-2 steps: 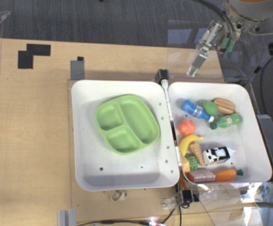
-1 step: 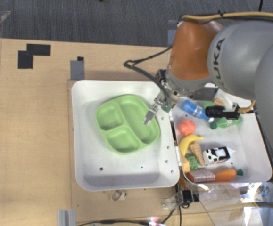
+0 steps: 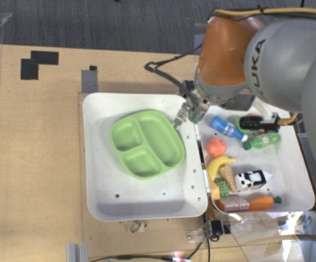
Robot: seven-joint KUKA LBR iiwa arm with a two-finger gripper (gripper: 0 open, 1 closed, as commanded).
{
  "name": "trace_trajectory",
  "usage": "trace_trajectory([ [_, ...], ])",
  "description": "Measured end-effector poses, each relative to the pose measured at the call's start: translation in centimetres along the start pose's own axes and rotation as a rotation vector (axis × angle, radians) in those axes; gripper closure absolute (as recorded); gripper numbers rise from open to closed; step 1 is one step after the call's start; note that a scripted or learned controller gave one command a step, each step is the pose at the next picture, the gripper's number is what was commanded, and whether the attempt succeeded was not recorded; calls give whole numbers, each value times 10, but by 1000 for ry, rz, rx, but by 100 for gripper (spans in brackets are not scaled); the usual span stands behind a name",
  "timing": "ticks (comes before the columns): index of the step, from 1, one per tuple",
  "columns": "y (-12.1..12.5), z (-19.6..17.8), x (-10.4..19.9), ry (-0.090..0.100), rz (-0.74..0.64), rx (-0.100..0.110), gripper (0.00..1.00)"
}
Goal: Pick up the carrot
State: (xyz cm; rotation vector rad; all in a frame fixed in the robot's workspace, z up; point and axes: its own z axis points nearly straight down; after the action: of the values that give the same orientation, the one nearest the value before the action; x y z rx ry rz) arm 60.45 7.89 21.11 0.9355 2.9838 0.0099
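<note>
Well apart, carrot (image 3: 261,203) lies in the right bin's (image 3: 305,171) near corner; gripper (image 3: 184,117) unreadable.

There are two white bins (image 3: 92,162), one green plate (image 3: 147,142), two bottles (image 3: 227,128), one banana (image 3: 218,167) and one carrot (image 3: 261,203).

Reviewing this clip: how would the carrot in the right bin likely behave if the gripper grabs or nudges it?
The carrot looks like a smooth moulded toy, so probably stiff and light. Its rounded, tapered body may roll or slip from a pinch. It lies flat by the bin's near wall, touching a red-brown block, which could crowd the gripper.
</note>
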Motion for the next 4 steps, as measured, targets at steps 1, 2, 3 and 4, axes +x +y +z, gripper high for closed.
trace_trajectory([
  [1, -30, -218, -10, -3, 350, -2, 100],
  [2, -93, -335, -5, -9, 240, -5, 100],
  [3, -90, -328, -4, 0, 235, 3, 0],
  [4, -120, -329, 53, 1, 265, 2, 0],
])
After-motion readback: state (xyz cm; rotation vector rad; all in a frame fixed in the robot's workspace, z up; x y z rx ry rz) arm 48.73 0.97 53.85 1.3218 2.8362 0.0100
